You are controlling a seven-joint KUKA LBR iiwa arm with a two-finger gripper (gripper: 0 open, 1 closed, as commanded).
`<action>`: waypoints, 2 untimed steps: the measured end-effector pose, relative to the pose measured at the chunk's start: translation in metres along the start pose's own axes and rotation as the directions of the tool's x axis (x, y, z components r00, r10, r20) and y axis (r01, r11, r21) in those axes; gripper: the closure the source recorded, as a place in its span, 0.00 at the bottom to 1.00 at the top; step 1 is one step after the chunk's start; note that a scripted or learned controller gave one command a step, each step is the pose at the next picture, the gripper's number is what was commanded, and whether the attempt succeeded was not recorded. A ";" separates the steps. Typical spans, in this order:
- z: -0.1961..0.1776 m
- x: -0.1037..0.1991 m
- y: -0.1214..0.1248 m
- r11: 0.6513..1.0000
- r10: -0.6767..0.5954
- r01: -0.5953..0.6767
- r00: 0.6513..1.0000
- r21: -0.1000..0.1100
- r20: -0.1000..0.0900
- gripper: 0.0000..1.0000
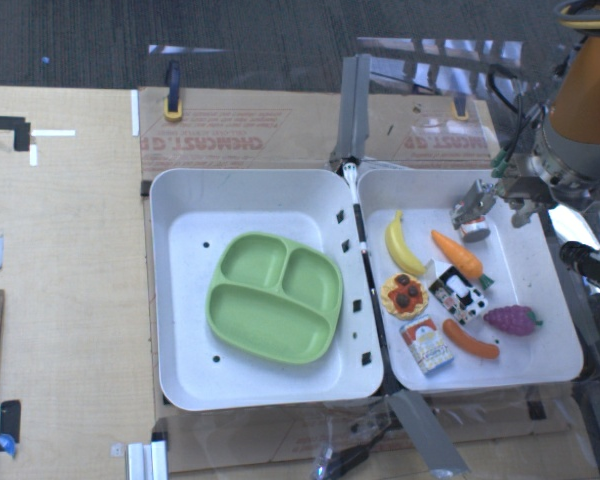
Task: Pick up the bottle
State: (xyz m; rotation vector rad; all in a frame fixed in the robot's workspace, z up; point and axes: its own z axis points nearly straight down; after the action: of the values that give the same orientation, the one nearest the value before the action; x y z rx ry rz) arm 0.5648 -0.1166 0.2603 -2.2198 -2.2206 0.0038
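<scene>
Gripper (pixel 477 206) hangs over far part of right bin (pixel 570 363), above carrot's far end; can't tell its state, too blurry. Bottle? Best guess is black-and-white cow-print thing (pixel 458 296) mid-bin (honestly not sure). It's jammed in: carrot (pixel 457 255) touching far side, sausage (pixel 470 339) just near side, grapes (pixel 512 319) right, tart (pixel 405 294) left. Risk: coming down off-target, grabbing carrot instead, or shoving neighbours and knocking bottle sideways. Left bin (pixel 165 298) has green plate (pixel 275 297).
</scene>
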 end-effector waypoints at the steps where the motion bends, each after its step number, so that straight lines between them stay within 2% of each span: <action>1: 0.041 0.084 -0.028 0.991 -0.130 0.130 0.991 0.001 0.000 0.00; 2: -0.080 0.027 0.045 0.993 -0.114 0.114 0.993 -0.003 0.002 0.00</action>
State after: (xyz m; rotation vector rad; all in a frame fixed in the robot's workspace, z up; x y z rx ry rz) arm 0.6095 -0.0897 0.3401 -2.0911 -2.3469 0.0025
